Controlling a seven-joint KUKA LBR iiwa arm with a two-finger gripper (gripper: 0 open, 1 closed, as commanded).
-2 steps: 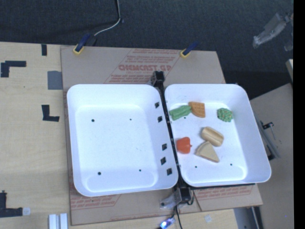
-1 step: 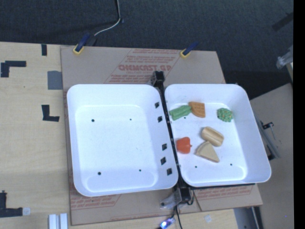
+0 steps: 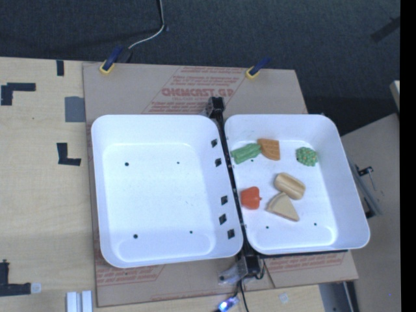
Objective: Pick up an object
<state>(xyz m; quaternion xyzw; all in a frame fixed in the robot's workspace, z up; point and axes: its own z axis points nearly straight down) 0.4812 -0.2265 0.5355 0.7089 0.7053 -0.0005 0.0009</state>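
Brown board (image 3: 195, 90) under two white bins, left bin (image 3: 104, 174) bare, food toys clustered in right bin (image 3: 338, 174)

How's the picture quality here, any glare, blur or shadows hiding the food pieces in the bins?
Camera view: soft and slightly blurry overall, evenly lit; the white bins look bright, without washing out the pieces; the green piece, orange piece and red piece cast only faint shadows, so all stay distinguishable.

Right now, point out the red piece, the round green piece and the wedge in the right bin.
red piece (image 3: 250, 197), camera view, middle of its top.
round green piece (image 3: 306, 156), camera view, centre of its bumpy top.
wedge (image 3: 283, 207), camera view, middle of its tan face.
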